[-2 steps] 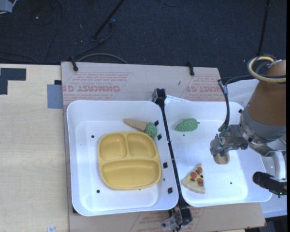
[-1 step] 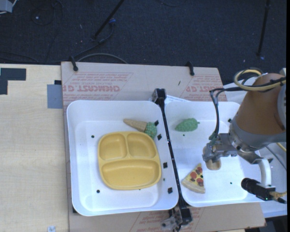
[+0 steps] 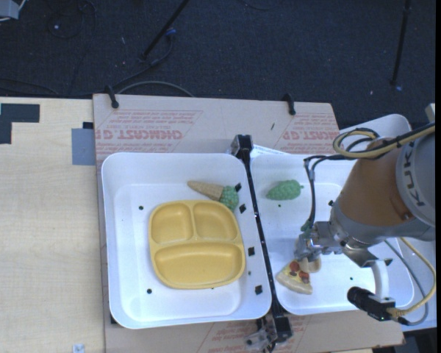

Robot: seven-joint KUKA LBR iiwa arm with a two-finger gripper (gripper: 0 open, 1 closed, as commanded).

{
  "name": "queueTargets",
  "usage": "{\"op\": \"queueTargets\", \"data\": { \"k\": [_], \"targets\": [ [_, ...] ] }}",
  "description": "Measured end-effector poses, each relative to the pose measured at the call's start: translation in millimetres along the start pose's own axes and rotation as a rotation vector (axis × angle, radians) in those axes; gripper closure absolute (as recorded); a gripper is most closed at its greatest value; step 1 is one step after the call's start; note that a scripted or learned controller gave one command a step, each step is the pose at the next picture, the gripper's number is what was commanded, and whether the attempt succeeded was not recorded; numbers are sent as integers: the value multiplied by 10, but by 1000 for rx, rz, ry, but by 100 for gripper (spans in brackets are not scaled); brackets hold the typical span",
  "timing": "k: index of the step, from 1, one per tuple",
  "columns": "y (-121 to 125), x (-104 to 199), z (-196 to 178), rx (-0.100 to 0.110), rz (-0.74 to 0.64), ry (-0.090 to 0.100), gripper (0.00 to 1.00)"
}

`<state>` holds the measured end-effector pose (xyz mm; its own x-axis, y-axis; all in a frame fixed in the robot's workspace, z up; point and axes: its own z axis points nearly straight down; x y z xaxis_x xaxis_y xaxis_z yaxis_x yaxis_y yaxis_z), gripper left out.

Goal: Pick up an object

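Claw (image 3: 306,254) sits low in the right bin (image 3: 327,304), directly over the pizza slice (image 3: 295,279), touching its upper edge. Can't tell its state. Green toy (image 3: 284,190) lies well beyond the claw.

**Bright bins, dark floor beyond**

Light falls evenly from above. The two white bins (image 3: 117,271) come out very bright, close to washed out along their rims, with faint soft shadows inside the walls. The yellow plate (image 3: 197,243) shows mild sheen and shallow shading in its compartments. The arm (image 3: 386,193) casts a diffuse shadow on the right bin's floor. The floor (image 3: 206,35) above the bench is dim and grainy. The picture is slightly soft throughout, and small things lack fine detail.
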<state>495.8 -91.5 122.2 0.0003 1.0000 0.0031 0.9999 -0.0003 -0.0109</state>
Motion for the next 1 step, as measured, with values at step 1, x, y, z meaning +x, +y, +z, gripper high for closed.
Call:
{"op": "queueTargets", "data": {
  "k": [1],
  "targets": [
    [104,-89,239,-50,7,-24,0]
  ]
}}
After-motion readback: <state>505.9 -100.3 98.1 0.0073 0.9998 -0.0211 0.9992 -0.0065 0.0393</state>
